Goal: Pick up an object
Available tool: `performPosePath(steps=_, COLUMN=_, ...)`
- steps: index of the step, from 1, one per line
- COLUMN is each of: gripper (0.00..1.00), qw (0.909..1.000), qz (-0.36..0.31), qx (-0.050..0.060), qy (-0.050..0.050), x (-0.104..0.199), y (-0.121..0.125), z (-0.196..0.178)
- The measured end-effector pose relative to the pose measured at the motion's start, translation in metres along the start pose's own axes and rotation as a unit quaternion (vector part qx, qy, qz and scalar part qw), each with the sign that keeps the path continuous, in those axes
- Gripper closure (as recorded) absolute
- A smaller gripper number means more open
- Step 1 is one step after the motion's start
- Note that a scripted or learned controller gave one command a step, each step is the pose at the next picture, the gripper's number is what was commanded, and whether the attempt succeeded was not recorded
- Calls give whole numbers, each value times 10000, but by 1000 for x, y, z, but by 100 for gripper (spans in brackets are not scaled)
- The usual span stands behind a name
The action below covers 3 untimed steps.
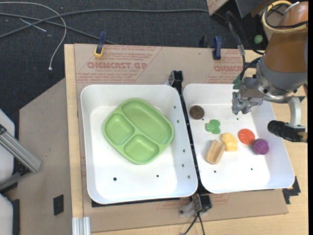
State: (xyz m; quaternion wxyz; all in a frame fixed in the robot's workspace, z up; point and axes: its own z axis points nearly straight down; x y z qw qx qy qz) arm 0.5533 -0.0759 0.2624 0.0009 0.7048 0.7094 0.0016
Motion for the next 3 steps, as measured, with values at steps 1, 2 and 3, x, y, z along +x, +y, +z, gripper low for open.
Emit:
performPosePath(steps=1, gripper=100, qw=10000, qz=7, qx=10, qy=-3, x=43, y=18, z=17)
performPosePath(steps=2, gripper=100, qw=10000, qz=0, qx=4, qy=1, x=98, y=34, z=23)
performPosePath(steps=3, gripper=100, qw=10000, qz=2, qx=1, qy=7, x=147, y=61, z=18)
